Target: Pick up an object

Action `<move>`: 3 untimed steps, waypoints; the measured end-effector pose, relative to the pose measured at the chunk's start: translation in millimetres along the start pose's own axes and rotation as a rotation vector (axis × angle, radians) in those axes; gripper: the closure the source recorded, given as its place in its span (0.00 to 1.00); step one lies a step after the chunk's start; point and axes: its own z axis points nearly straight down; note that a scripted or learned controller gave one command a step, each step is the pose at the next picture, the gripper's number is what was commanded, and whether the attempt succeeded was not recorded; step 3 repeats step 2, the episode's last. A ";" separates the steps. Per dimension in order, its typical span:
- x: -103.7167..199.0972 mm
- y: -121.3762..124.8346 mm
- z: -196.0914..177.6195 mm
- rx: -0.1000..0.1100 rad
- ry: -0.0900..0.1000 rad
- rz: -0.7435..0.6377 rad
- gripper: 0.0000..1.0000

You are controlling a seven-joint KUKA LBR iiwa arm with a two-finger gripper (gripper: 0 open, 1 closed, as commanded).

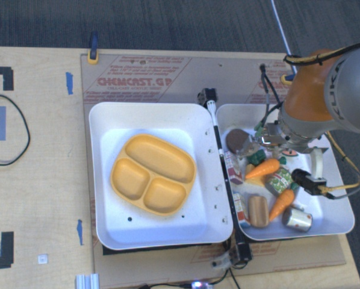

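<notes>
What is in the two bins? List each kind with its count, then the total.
Left bin:
Yellow divided tray: 1

Right bin:
Orange carrots: 2
Brown round piece: 1
Brown sausage-like piece: 1
Green packet: 1
Silver can: 1

Total: 7, not counting small bits under the gripper that are too hidden to sort.

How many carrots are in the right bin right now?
2. One carrot lies near the bin's middle, just below the arm's wrist. The other carrot lies lower right of it, slanting down toward the silver can. The arm may hide more.
</notes>
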 end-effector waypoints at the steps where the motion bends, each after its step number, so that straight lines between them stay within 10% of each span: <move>1: 0.0 1.5 -11.3 -0.006 -0.001 0.000 1.00; 2: 43.9 -63.6 -70.2 -0.001 0.001 -0.002 1.00; 3: 43.9 -63.6 -70.2 -0.001 0.001 -0.002 1.00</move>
